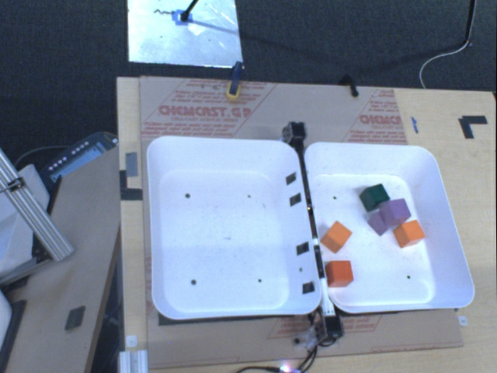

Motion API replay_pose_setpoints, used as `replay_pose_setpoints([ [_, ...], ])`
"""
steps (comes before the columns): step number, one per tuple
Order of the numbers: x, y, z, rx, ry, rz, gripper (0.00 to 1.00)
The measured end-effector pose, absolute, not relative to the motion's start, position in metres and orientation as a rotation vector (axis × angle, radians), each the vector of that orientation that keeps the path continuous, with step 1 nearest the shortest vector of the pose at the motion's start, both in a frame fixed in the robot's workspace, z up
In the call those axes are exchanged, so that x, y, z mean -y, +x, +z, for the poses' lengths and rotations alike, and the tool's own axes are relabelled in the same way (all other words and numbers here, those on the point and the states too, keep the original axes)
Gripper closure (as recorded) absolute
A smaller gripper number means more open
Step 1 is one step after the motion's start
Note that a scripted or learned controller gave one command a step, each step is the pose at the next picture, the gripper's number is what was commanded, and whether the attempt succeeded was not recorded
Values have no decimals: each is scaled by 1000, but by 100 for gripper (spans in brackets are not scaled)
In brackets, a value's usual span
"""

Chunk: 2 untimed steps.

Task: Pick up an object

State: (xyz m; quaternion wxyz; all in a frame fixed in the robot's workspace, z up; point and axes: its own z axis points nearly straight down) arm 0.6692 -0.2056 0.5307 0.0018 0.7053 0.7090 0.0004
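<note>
Orange block loose on the floor of the right bin, near its left wall: likeliest pick, not a safe one.
Lies apart from the rest, yet close to the central divider and its black clips; easy to strike wall or clip with a finger on the way down. Same hazard, probably worse, for the red-orange block nearer in the scene. Farther right, a tight cluster: dark green block, two purple blocks touching, second orange block just beside them. Liable to land on a neighbour there, shove the group, or close on two at once. Turned askew as well, so apt to slip if squeezed corner to corner. Cannot tell whether the gripper stands apart or together.
</note>
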Motion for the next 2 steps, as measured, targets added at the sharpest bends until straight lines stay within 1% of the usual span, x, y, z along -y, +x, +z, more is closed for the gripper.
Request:
replay_pose_setpoints([
  [2, 206, 669, 536, -2226, 2212, 1, 100],
])
